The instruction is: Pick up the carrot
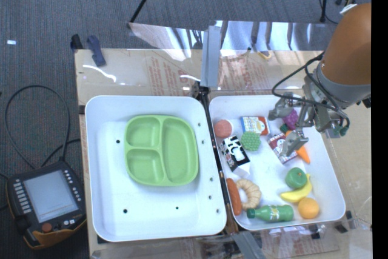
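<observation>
While the arm reached in from the right, a handheld control pendant lay on the dark carpet at the far left, its cable looping behind it. Next came the left bin, which held a green divided plate with three compartments, lying flat near the middle. The right bin sat just beside it, their rims touching along the centre.

Inside the right bin, near its left wall, a reddish round ball lay above a black-and-white carton. Below those, a long orange-red sausage lay alongside a ring-shaped pastry, and a green bottle rested on its side along the front wall. Further right were a small box with a red and blue label, a spiky green ball and a red-and-white packet.

The gripper hung over the bin's right half, tips down at the packet's right edge; whether the claw was released or clenched could not be told. The carrot lay on the bin floor just beside those tips, a small orange wedge, not lifted. A purple item showed behind the wrist. Below the carrot sat a green apple, a banana and an orange near the front right corner.
</observation>
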